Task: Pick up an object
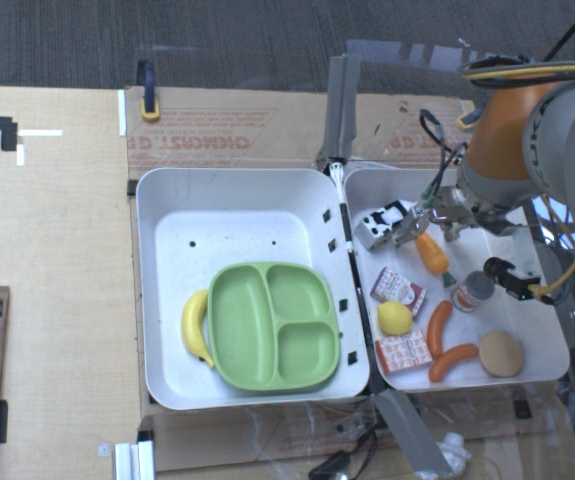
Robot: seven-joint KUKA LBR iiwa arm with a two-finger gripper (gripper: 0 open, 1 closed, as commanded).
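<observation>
Camera view puts your gripper [422,230] low in the right bin [557,353], at the top of the carrot [431,255]. You cannot tell whether it grips; the carrot looks bin-supported, near the lemon [394,318].

Arm [567,128]: grey, rounded, bulky casing; smooth and matte; at right edge of the frame
Band [497,128]: orange, glossy, wrapped round the segment above the wrist; upper right of the frame
Wrist [492,190]: grey collar under the band; metal fittings beneath
Cables [437,133]: thin, black, looped beside the band; another black line toward top right corner
Gripper [422,223]: small, metallic grey; dark parts; details blurred
</observation>
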